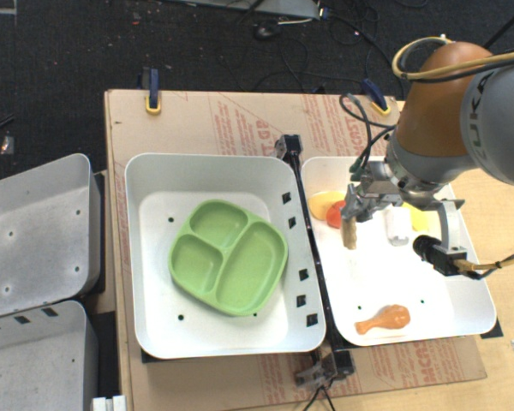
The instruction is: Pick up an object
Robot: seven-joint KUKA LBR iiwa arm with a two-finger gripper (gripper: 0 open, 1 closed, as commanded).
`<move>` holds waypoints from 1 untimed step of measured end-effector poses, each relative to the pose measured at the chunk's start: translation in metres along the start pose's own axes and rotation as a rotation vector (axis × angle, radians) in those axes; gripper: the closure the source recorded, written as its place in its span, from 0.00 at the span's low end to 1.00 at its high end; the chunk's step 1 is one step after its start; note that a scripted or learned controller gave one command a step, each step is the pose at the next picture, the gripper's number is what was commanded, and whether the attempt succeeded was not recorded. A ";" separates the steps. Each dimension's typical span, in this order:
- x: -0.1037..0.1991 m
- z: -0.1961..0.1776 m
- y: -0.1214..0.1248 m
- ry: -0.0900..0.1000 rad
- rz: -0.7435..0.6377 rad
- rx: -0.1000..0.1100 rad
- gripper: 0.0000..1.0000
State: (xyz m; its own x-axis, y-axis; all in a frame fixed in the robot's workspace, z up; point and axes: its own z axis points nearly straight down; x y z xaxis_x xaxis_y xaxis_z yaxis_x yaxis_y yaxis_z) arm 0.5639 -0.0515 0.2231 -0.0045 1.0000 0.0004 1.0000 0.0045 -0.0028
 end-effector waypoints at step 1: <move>0.047 0.005 -0.030 0.001 -0.002 0.001 1.00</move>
State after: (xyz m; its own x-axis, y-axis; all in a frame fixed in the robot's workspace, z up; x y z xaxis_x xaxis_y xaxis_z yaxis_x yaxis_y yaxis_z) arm 0.5333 -0.0050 0.2180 -0.0061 1.0000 0.0014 1.0000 0.0061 -0.0043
